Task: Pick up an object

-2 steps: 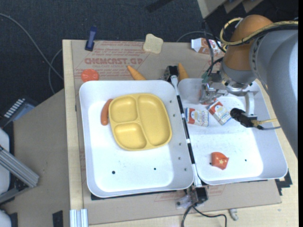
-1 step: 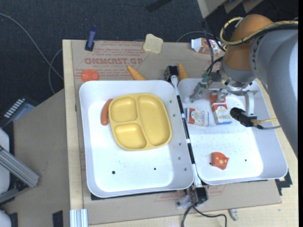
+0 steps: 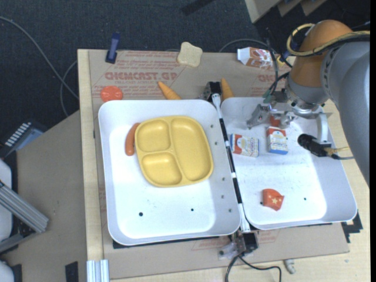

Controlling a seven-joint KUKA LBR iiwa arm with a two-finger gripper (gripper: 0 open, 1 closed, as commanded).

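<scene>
In the right bin (image 3: pixel 311 175) lie a small red, white and blue carton (image 3: pixel 277 141), a flatter white and red carton (image 3: pixel 245 145) to its left, and a red strawberry-like piece (image 3: pixel 272 199) near the front. My gripper (image 3: pixel 274 121) hangs low over the bin's far part, right at the far end of the red, white and blue carton. Its fingers stand spread and open, one grey finger (image 3: pixel 255 118) angling out to the left. Nothing is held between them.
The left bin (image 3: pixel 170 216) holds a yellow divided plate (image 3: pixel 173 150) and a sausage (image 3: pixel 130 140) at its left. Behind the bins lie a bread slice (image 3: pixel 190 54), carrots (image 3: pixel 168 91), an orange disc (image 3: pixel 111 93), a blue item (image 3: pixel 112 47) and a small carton (image 3: pixel 254 56).
</scene>
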